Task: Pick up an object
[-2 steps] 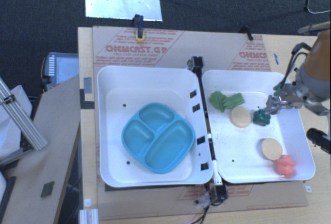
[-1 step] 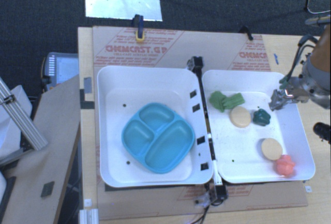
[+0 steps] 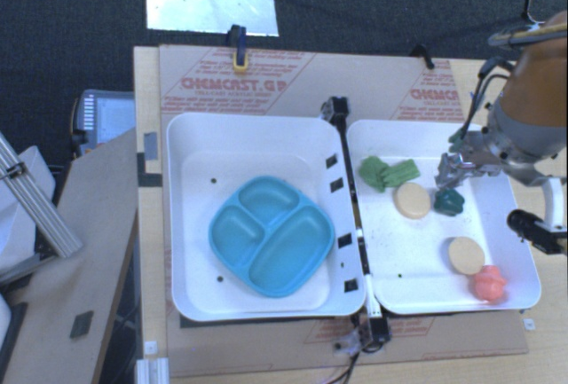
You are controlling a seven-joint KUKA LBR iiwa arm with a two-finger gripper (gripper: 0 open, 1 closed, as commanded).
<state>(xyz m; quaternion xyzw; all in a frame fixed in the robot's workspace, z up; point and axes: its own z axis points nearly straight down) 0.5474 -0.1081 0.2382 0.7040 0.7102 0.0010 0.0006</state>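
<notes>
A small dark teal object (image 3: pixel 449 201) lies in the right white bin (image 3: pixel 524 240) at the three o'clock side of a round tan disc (image 3: pixel 413 199), directly under the tool (image 3: pixel 451 174); its grip state cannot be told.

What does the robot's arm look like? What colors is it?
The arm is chunky and rounded, grey with a big orange band above the wrist. Thin dark cables loop beside it. At its end sits a small silvery metal gripper. A black part sticks out below the arm.
</notes>
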